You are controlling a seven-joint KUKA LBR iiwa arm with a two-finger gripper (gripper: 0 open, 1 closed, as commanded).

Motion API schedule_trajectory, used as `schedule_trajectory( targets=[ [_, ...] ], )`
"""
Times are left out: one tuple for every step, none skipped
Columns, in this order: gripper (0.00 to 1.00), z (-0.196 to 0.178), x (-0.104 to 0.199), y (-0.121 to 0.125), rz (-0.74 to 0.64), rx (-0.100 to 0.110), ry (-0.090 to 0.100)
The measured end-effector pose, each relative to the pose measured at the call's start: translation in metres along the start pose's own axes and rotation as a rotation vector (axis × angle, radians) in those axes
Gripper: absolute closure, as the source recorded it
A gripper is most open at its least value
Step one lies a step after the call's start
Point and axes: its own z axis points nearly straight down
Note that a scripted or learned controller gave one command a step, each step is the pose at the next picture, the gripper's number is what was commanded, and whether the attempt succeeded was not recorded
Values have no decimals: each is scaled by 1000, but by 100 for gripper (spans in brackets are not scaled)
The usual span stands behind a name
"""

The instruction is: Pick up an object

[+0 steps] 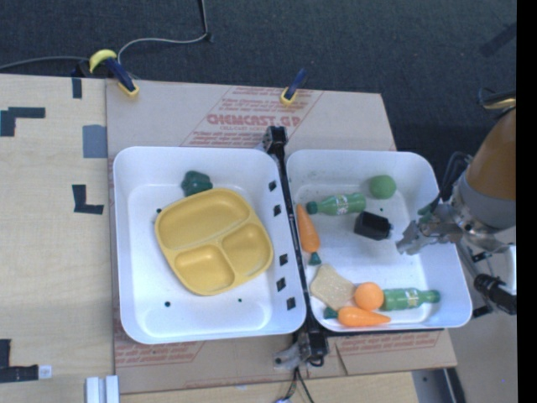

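Camera view shows the pincer [413, 240] low at the right bin's [419, 168] right edge, nothing visibly in it; its opening I cannot tell. Nothing is picked yet: the black block [372, 225] lies just beside it.

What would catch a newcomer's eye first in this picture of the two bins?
The big yellow three-compartment plastic tray dominates the left white bin, with a small dark green object at its upper edge. The right white bin holds a scatter of toy food, brightest being the orange ball and orange carrot near its front wall. The grey gripper hangs over that bin's right side.
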Motion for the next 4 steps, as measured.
schedule_trajectory(
  targets=[
    [100, -6, 0, 101, -1, 1, 0],
    [0, -6, 0, 101, -1, 2, 0],
    [0, 82, 3, 137, -1, -17, -2],
    [0, 100, 19, 62, 0, -1, -1]
  ],
)
